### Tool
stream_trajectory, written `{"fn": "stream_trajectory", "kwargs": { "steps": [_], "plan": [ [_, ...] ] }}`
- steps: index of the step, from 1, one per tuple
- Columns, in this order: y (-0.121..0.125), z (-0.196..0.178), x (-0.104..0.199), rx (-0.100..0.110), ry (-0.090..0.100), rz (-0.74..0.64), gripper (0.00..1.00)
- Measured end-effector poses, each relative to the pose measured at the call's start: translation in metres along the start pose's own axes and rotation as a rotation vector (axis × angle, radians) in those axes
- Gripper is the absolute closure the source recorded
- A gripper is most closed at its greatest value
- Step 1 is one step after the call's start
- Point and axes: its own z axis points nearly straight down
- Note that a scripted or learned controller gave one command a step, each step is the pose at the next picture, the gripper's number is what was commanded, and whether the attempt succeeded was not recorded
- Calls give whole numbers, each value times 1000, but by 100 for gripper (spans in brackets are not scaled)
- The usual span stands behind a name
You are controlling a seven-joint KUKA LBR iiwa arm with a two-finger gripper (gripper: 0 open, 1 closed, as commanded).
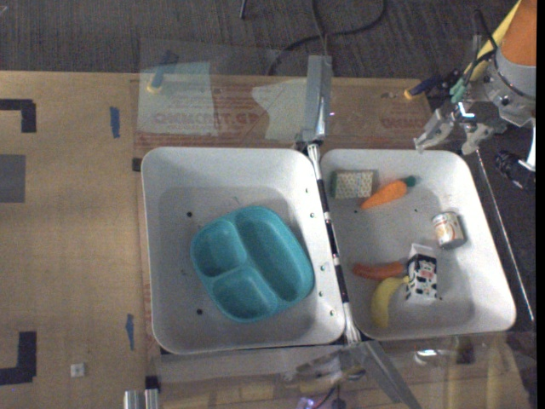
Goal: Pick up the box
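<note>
Near edge of right bin [498,301]: the box [421,278], a small printed carton, stands upright toward the near right corner, touching or just beside a banana [385,301] and a red sausage-shaped piece [380,270]. Mid-bin, a small can [448,229]; toward the far edge, a carrot [385,194] and a sponge [353,183]. Gripper [450,135] hovers above the far right corner, fingers spread, empty. Judgement: descend straight over the carton, closing across its narrow faces, clear of the banana.
</note>
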Motion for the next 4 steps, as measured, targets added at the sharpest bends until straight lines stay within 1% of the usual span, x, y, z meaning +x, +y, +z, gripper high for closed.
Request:
{"fn": "stream_trajectory", "kwargs": {
  "steps": [1, 2, 3, 4],
  "plan": [
    [-79, 93, 34, 1, 0, 63, 0],
    [-126, 88, 61, 2, 1, -183, 0],
    [-117, 68, 45, -3, -1, -213, 0],
    [-123, 181, 18, -3, -1, -406, 0]
  ]
}}
